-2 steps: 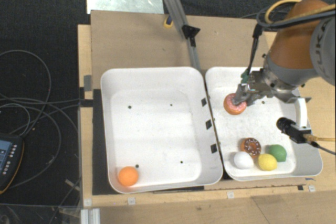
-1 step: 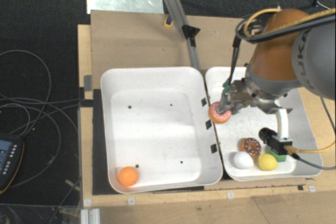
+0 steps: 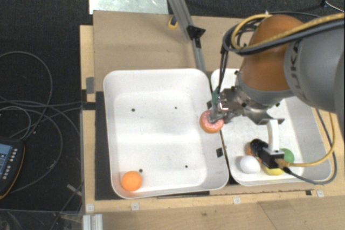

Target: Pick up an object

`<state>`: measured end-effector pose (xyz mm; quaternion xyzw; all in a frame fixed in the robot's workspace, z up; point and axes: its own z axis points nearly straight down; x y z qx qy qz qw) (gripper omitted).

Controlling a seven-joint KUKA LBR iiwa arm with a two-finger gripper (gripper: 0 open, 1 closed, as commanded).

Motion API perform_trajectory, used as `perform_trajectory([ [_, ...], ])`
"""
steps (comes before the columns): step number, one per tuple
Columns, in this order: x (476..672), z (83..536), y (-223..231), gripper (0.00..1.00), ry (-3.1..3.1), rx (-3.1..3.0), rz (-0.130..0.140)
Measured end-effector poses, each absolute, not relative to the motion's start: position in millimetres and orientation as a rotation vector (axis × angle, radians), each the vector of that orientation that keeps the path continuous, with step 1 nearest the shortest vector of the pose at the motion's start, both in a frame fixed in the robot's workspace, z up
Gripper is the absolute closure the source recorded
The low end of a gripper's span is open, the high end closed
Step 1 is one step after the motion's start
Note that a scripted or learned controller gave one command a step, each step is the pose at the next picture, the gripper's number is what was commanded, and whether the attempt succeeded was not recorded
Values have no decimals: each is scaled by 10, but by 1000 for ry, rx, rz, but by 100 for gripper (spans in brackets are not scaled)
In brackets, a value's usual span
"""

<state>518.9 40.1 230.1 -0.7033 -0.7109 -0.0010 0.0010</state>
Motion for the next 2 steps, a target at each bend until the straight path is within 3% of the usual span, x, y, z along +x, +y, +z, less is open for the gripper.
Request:
perform_trajectory([
  [1,5121,2374,858,100,-2233,-2209,-4],
  [2,5172,2343,988,100,-2229,-2213,-2],
])
